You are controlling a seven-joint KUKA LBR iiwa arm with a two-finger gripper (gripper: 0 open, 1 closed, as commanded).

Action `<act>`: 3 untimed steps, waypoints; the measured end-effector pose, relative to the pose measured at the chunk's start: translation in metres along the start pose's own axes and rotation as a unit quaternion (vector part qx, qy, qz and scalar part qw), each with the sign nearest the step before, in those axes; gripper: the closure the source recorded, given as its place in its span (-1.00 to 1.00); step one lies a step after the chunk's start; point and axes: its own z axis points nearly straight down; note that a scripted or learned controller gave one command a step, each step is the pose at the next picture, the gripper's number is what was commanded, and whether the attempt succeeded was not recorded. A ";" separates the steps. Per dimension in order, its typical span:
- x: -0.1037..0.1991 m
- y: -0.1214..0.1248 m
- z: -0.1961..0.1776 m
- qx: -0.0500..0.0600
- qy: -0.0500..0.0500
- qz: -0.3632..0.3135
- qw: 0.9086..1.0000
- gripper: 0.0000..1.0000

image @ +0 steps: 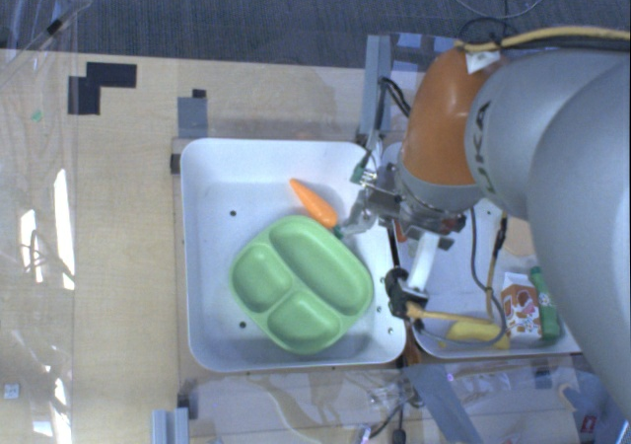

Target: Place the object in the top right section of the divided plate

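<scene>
A green divided plate (301, 282) with three sections lies tilted in the left white bin (212, 176). An orange carrot (312, 201) rests on the bin floor just beyond the plate's upper right rim, its thick end pointing down and right. My gripper (355, 219) hangs low at that end of the carrot, right beside it and over the plate's far right edge. The grey arm with its orange band (444, 126) reaches in from the right and hides the bin's right wall.
The right bin (463, 279) holds a yellow banana (461, 327), a small printed carton (520, 305) and a green item (545, 302). Black cables (396, 264) hang from the wrist between the two bins. Bare wooden bench (89, 264) spreads to the left.
</scene>
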 end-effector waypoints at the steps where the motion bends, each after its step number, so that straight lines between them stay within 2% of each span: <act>1: 0.035 -0.049 0.048 -0.001 0.002 0.157 0.988 -1.00; 2: 0.036 -0.048 0.039 0.000 0.002 0.154 0.988 1.00; 3: 0.036 -0.048 0.039 0.000 0.002 0.154 0.988 -1.00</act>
